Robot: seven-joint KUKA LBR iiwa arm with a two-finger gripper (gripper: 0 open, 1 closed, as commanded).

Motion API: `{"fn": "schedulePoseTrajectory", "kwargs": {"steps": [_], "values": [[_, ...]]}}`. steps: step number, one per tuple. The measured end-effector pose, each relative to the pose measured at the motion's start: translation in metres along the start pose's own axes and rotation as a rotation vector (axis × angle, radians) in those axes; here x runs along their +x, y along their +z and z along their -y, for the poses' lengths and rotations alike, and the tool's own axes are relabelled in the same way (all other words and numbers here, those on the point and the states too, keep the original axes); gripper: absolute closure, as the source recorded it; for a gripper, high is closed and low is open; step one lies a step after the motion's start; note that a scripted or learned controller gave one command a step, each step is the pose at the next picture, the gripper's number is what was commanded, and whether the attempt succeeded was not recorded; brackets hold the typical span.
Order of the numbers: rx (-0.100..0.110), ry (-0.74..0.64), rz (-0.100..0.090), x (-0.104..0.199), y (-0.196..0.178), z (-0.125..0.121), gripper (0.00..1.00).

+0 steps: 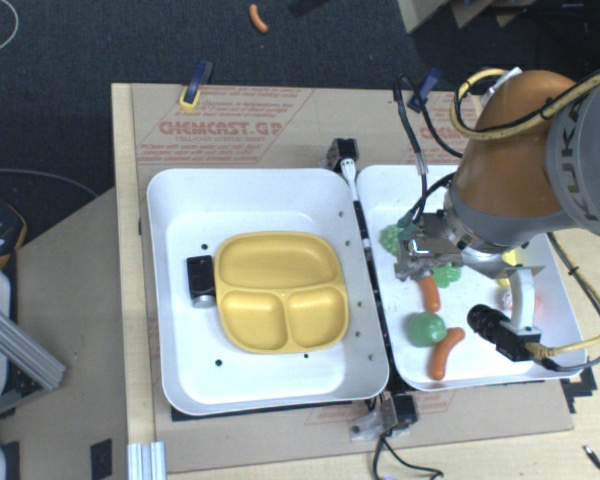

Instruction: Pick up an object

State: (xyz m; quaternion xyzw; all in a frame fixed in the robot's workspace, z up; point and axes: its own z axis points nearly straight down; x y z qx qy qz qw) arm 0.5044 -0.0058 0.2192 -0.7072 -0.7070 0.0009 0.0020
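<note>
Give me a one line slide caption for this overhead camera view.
KUKA arm's hand lowered into the right bin among small toy foods, a yellow divided tray in the left bin.

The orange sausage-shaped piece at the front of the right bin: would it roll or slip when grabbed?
The orange sausage looks rounded and glossy, so it may slip from a pinch. Its slight bend probably limits rolling. It lies touching the green round piece, so a push could nudge both.
</note>
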Motion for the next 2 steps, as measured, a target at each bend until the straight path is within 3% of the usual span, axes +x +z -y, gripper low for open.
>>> {"fn": "schedulePoseTrajectory", "kwargs": {"steps": [1, 2], "values": [[0.001, 0.0, 0.0, 0.006, 0.004, 0.011, 1.0], [-0.008, -0.001, 0.002, 0.005, -0.016, 0.006, 1.0]]}}
